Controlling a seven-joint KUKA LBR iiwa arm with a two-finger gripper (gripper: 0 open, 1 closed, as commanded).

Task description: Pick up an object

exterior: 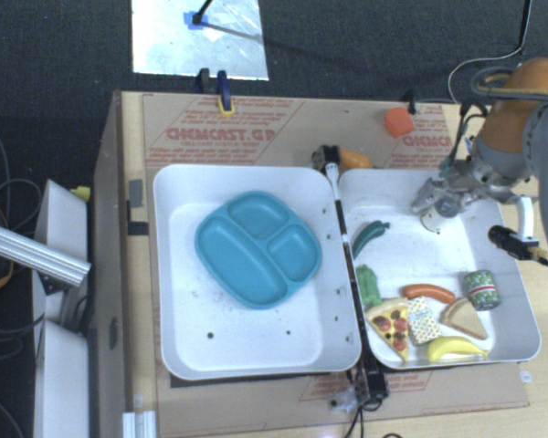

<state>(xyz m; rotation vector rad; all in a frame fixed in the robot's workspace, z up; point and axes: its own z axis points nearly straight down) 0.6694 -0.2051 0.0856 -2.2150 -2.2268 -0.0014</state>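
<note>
My gripper [436, 210] hangs over the far part of the right bin [521, 272], above bare white floor. The arm comes in from the right with its orange band at the top right. A dark green pepper [370, 234] lies to the gripper's left, near the bin divider. Toy food is clustered along the bin's near edge: a green vegetable [368, 286], a pizza slice [390, 322], a sausage [427, 292], a cracker [423, 322], a bread slice [463, 318], a banana [454, 348] and a small can [480, 288]. Nothing is touching the gripper.
The left bin [178, 336] holds a blue divided plate [258, 247]. An orange block [399, 121] and a yellow-orange item [353, 160] sit on the bench beyond the bins. Blue clamps [215, 85] stand at the bench's far edge.
</note>
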